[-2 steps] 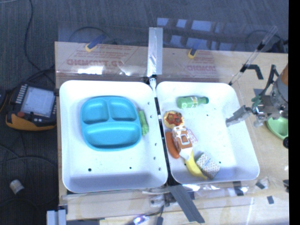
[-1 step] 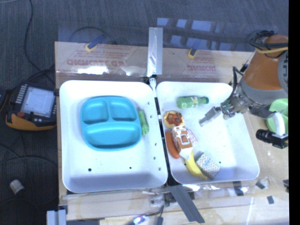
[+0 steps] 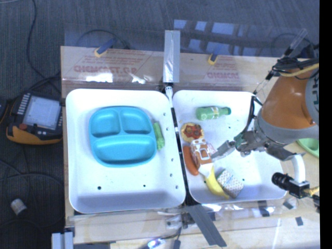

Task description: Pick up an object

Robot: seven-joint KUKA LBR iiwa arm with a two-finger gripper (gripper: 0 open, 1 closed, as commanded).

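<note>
Tool (image 3: 224,149), whose grip I cannot make out, hangs in the right bin (image 3: 244,188) just beside the small boxed toy (image 3: 202,151), which lies between the pizza slice (image 3: 192,132) and banana (image 3: 215,183), so centring squarely over it before closing seems wise

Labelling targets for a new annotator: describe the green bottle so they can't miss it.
Start at the right white bin, the one the arm reaches into. The green bottle lies on its side near the bin's far edge, apart from the cluster of toys along the divider. It is the bin's lone green object; the banana and the red-and-yellow pieces sit nearer the camera.
</note>
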